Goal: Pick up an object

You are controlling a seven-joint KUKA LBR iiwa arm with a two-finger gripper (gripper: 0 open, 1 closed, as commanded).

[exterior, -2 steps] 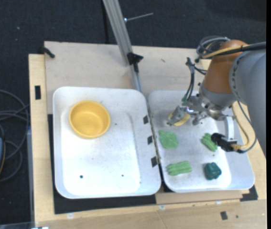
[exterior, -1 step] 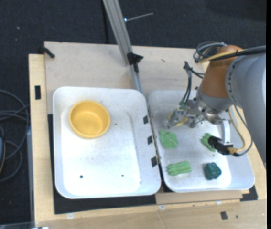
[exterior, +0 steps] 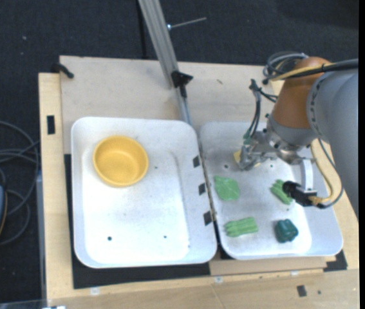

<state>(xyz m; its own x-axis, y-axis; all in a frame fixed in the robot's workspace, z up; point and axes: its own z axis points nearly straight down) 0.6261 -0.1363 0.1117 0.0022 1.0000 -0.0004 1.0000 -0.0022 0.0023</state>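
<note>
No legible text or labels

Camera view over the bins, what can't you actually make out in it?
- Gripper: too small and dark to tell whether its fingers are open or shut.
- Yellowish object at the gripper: mostly covered by it, identity unclear.
- Green piece by the right bin's far side: partly hidden by a black cable part.

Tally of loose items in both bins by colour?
Yellow: 2, the bowl in the left bin, plus a small yellow piece at the gripper in the right bin, mostly hidden
Light green: 3
Dark green: 1
Total: 6
</note>
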